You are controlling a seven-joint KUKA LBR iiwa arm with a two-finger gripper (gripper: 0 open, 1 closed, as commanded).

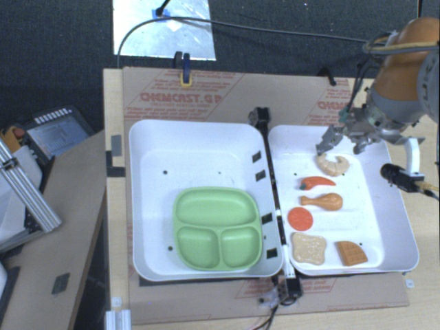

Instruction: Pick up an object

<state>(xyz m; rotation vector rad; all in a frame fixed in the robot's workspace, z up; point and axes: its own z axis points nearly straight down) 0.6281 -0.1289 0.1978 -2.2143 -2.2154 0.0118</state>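
My gripper (345,140) hangs over the back of the right bin (393,215), its two fingers spread open with nothing between them. Just below the fingertips lies a pale curled shrimp (333,163). Nearer the front of that bin lie a red chili pepper (317,183), a brown chicken drumstick (323,201), a red tomato slice (300,218), a slice of toast (309,249) and a brown wedge of bread (352,253).
The left bin (151,184) holds a green divided plate (216,228). A black divider (269,191) separates the two bins. A brown cardboard sheet (227,95) lies under both bins.
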